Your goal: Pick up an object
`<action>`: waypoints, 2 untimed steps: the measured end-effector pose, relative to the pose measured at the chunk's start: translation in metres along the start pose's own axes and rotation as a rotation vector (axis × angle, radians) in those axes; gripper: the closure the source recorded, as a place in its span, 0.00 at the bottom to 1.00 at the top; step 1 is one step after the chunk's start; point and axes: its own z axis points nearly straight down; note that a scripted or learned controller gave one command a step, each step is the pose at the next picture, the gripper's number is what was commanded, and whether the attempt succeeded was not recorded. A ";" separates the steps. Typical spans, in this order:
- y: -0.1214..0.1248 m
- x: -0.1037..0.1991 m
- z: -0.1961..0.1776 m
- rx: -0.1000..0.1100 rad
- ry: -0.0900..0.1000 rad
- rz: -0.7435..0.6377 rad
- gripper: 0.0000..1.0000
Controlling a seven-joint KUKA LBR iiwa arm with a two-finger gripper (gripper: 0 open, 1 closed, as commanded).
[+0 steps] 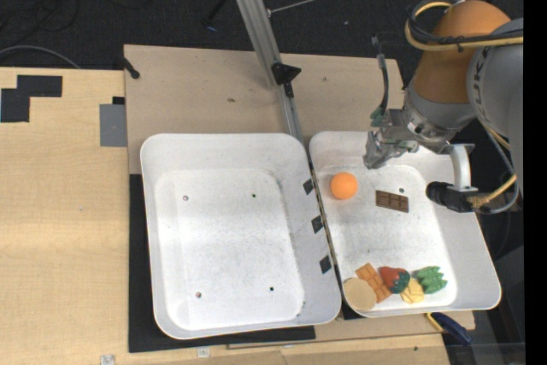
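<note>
1. The grey arm's hand [379, 151] hung over the far part of the right-hand shallow white plastic bin [461, 222], above and just to the right of the small round orange ball [344, 185].
2. Whether the hand was open or closed could not be told; it was seen from above as a dark cluster, and nothing was visibly between its parts.
3. No object had been lifted. Everything that could be picked lay on the floor of the right bin: the orange ball near the bin's left wall, the flat brown rectangular block [392, 201] a little to the ball's right, and a cluster of small toy food pieces at the near edge.
4. That cluster held a pale tan disc [360, 295], an orange ridged piece [372, 279], a red-and-brown piece [393, 278], a yellow piece [413, 292] and a green leafy piece [430, 279], all touching or just beside one another.
5. The left-hand shallow white plastic bin [224, 235] sat beside it on the pale wooden surface [60, 209].
6. By my judgement the task stood at its start: choosing, descending, closing and raising all remained. The ball and the brown block lay nearest the hand and apart from other things, so either seemed the likeliest target.
</note>
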 end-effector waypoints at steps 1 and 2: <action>-0.003 -0.003 -0.043 0.001 0.000 -0.002 1.00; -0.017 0.046 -0.032 0.008 0.003 -0.005 1.00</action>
